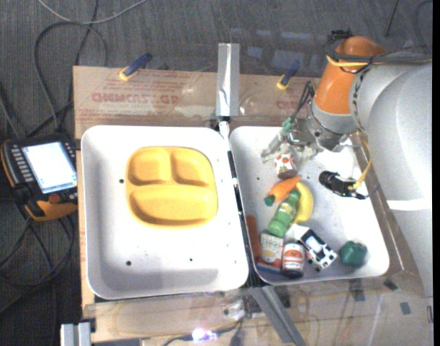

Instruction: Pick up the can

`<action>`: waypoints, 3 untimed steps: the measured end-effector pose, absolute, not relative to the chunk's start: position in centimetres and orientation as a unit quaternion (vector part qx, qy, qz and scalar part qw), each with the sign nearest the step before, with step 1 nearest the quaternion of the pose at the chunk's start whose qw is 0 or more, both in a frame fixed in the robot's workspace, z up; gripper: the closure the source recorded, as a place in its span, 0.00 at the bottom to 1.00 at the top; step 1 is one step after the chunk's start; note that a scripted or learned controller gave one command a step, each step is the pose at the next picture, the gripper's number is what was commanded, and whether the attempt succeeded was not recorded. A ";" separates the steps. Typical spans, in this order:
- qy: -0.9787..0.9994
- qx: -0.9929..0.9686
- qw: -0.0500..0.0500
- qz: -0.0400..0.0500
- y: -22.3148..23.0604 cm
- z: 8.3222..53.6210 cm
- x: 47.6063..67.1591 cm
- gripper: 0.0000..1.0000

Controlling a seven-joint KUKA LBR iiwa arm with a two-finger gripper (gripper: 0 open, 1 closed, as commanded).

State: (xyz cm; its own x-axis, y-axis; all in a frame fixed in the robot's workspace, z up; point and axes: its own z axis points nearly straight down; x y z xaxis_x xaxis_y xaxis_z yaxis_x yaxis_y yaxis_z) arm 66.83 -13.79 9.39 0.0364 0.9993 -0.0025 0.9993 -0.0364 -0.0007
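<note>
Near front edge of right bin [378, 265]: small can [293, 258], upright, beside a bottle [271, 249]. I judge it rigid, light, slick-sided; grip across its round wall. Gripper [288, 148] hangs near the back edge; whether anything is gripped, I cannot tell.

a yellow divided tray [172, 186] lies in the left bin [104, 265]. in the right bin [374, 247] sit a carrot [283, 189], a green bottle [284, 218] leaning on a yellow fruit [304, 203], a green pepper [353, 254] and a black and white toy [319, 250]. a handheld screen [43, 168] lies left of the desk [155, 96], among cables on the floor.
</note>
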 end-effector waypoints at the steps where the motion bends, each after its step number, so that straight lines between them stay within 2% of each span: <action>1: 0.695 0.719 0.001 -0.002 -13.7 10.3 66.8 1.00; 2: 0.760 0.649 0.002 0.000 -17.9 9.5 64.2 1.00; 3: 0.652 0.758 0.000 -0.001 -14.7 20.4 66.9 1.00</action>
